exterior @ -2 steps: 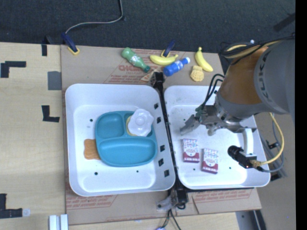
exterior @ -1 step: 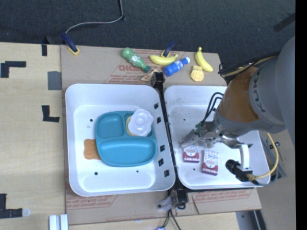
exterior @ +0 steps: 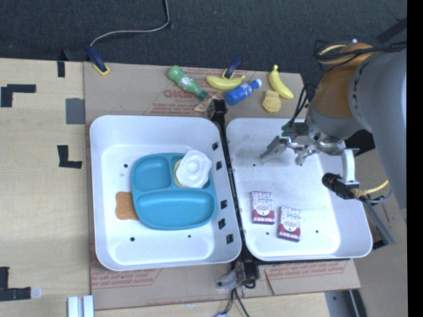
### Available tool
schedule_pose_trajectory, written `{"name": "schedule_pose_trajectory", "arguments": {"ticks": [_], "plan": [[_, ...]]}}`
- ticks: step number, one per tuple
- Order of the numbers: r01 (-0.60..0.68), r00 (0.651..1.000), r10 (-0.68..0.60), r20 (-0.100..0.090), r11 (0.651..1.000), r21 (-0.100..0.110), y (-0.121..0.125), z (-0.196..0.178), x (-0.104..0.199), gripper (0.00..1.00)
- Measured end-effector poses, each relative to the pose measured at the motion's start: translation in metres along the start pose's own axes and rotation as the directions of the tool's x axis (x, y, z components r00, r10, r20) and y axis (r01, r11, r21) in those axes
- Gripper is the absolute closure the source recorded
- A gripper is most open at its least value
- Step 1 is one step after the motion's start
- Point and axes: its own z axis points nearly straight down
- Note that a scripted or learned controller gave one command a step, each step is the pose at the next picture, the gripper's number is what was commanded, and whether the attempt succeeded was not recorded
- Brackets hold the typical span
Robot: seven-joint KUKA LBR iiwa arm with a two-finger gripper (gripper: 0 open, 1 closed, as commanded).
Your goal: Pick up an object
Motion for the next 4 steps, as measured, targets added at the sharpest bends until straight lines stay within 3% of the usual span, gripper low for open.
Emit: {"name": "schedule_pose_trajectory", "arguments": {"ticks": [1, 2, 3, 4], "plan": [[0.0, 1.0, 0.0, -0.003, 1.0, 0.004, -0.034, 0.009, 0.034, 0.0], [0.0, 1.0, 0.0, -0.002, 1.0, 0.0, -0.075, 0.05, 0.035, 0.0], [0.001, 1.0, -0.001, -0.001, 1.0, -0.005, -0.081, 0.05, 0.031, 0.0], [-0.002, 1.0, 0.002, 0.001, 1.0, -0.001, -0.052, -0.047, -0.039, 0.0]]}}
